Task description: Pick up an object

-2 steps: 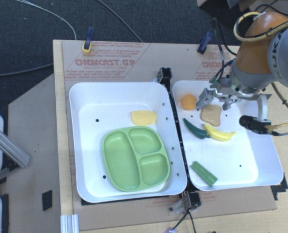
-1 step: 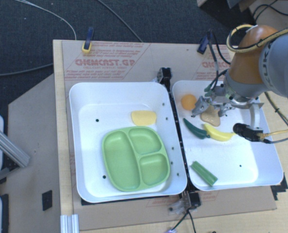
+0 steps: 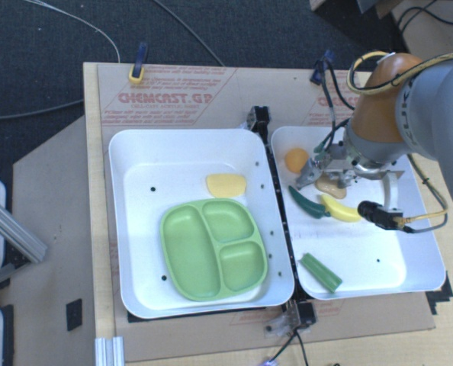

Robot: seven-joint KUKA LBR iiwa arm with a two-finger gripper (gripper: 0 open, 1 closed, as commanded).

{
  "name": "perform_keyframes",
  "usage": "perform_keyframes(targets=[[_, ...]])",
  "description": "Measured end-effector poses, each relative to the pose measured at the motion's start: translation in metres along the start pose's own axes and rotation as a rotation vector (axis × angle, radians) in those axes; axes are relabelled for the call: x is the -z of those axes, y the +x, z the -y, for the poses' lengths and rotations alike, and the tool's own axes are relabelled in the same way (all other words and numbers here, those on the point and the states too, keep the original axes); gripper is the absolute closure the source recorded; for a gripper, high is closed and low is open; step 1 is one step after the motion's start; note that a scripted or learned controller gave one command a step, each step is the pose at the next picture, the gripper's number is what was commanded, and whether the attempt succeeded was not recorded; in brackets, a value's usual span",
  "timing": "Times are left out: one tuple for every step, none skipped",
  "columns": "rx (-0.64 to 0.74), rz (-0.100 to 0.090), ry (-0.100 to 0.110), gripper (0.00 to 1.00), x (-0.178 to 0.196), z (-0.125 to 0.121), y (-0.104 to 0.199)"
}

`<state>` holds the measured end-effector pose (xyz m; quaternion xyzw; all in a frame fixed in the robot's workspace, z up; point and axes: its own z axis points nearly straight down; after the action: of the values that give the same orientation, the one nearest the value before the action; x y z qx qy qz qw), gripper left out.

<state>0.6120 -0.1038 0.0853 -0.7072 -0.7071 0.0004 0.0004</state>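
Observation:
My gripper (image 3: 326, 175) is low in the right bin (image 3: 387, 269), near its back left part, with the grey arm and orange band (image 3: 383, 105) above it. A small tan object (image 3: 332, 184) lies right under the gripper. An orange ball (image 3: 296, 159) sits just to its left. In front of the gripper lie a yellow banana-shaped piece (image 3: 341, 210) and a dark green curved piece (image 3: 308, 203). A green block (image 3: 320, 271) lies near the bin's front left.
The left bin (image 3: 135, 166) holds a green divided plate (image 3: 213, 248) and a pale yellow piece (image 3: 226, 184) behind it. A black and yellow cable (image 3: 398, 219) hangs from the arm over the right bin. The bins' shared rim (image 3: 276, 204) runs close to the gripper's left.

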Motion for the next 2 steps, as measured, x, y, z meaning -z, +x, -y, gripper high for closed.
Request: perform_keyframes(targets=[[-0.001,0.006,-0.011,1.00,0.015,-0.003,-0.002],[0.000,0.001,-0.006,1.00,0.062,0.004,0.001]])
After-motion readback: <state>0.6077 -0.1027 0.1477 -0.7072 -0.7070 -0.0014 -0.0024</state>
